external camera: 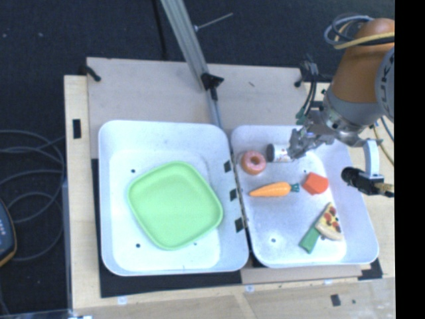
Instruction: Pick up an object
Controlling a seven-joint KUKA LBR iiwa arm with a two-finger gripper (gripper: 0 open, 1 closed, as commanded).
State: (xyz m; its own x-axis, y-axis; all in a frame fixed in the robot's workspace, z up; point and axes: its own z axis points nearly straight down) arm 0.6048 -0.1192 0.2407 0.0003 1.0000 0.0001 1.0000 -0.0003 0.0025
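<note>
The right bin holds a pink donut, an orange carrot with a green top, an orange-red block, a pizza slice and a green block. A small dark and white object lies just right of the donut. My gripper hangs low over the bin's upper middle, right beside that small object and above the carrot. Nothing can be seen between its fingers.
The left bin holds a light green square plate. A metal pole slants from the top down to the gap between the bins. Cables lie on the dark floor at the far left.
</note>
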